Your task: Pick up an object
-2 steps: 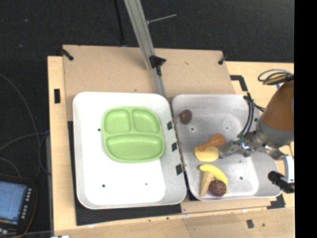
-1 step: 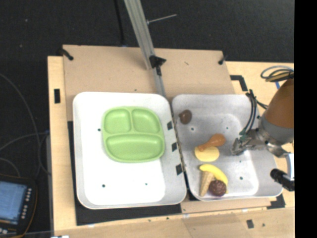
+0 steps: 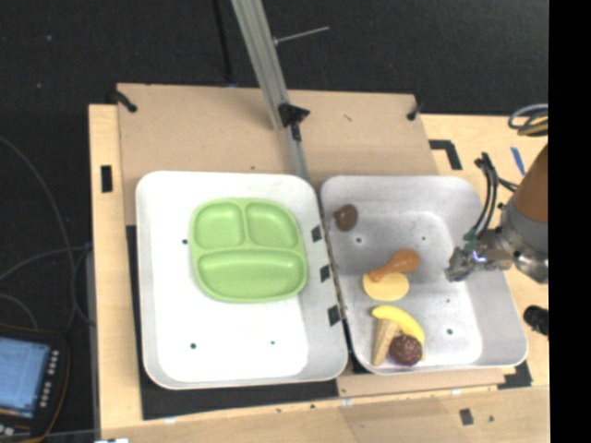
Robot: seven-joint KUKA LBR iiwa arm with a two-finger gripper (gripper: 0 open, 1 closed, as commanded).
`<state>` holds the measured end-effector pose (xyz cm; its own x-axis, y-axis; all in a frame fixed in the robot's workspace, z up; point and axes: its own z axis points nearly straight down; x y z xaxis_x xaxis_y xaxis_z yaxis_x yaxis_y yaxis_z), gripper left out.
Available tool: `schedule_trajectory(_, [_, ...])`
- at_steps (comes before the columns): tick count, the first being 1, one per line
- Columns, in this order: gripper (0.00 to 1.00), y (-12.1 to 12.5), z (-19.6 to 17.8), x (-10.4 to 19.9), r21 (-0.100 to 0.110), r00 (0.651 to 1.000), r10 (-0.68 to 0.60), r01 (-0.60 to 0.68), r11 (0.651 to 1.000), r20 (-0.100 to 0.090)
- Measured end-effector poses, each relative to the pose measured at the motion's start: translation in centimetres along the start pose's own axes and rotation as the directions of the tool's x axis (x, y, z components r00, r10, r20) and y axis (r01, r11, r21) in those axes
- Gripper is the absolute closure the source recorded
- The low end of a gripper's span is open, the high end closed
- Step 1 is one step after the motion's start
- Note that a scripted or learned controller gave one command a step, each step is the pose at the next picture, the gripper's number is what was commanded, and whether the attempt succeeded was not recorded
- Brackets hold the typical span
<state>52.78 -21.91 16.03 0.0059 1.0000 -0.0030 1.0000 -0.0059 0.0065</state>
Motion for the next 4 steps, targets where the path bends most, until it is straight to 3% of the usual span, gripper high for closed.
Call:
schedule_trajectory(2, [1.0, 0.3, -10.1, 0.3, -0.002, 1.0, -0.01, 0.01, 1.0, 0.001])
schedule_trajectory(4, [1.0, 3.8, -9.1, 9.3, 0.005, 1.0, -0.012, 0.012, 1.0, -0.002])
